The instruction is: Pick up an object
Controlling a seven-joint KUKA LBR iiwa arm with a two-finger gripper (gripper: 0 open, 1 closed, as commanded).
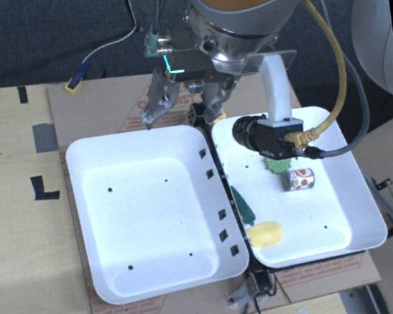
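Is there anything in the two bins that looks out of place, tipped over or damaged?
Nothing looks spilled or broken. The small can in the right bin lies on its side, and the dark green object rests against the divider beside the yellow object.

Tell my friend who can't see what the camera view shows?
A robot gripper hangs open, holding nothing, over the back edge of two white bins. The right bin holds a yellow lump, a small can and two green things.

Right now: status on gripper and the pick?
Gripper open, holding nothing, above the bins' far edge. Small can, yellow piece, green item lying in right bin. Black camera mount overhangs that bin.
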